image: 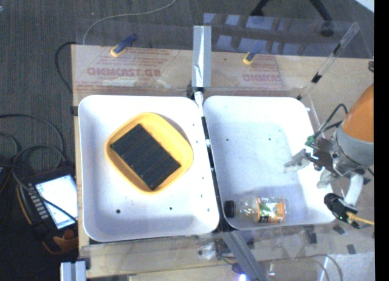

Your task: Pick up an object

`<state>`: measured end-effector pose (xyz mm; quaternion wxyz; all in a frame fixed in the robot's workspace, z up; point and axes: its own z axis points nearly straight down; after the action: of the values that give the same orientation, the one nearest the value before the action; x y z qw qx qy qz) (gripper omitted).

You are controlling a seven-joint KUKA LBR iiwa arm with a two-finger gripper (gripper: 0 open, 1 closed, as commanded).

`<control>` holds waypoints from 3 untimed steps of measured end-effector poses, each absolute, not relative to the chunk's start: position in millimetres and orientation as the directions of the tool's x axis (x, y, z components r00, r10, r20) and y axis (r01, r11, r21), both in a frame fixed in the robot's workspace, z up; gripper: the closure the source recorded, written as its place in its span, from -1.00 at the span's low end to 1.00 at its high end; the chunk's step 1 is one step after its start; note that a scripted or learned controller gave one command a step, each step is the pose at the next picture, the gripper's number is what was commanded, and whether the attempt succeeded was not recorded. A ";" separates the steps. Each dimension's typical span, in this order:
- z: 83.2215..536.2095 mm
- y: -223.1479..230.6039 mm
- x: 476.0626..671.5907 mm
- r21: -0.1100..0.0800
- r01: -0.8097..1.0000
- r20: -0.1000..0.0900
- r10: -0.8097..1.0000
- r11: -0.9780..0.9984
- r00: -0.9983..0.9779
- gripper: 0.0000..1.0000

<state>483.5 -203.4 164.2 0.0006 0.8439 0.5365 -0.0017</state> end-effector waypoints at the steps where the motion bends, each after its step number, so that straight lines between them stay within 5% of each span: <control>1: 98.9 -174.3 483.0 -0.004 0.989 0.000 0.989 -0.151 0.151 -1.00; 2: 92.3 -137.8 488.2 0.018 1.000 -0.011 1.000 -0.025 0.025 -1.00; 3: 125.3 -182.3 521.5 -0.002 0.952 -0.003 0.952 -0.307 0.307 -1.00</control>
<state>521.5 -182.3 125.3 0.0000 0.8085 0.5885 -0.0020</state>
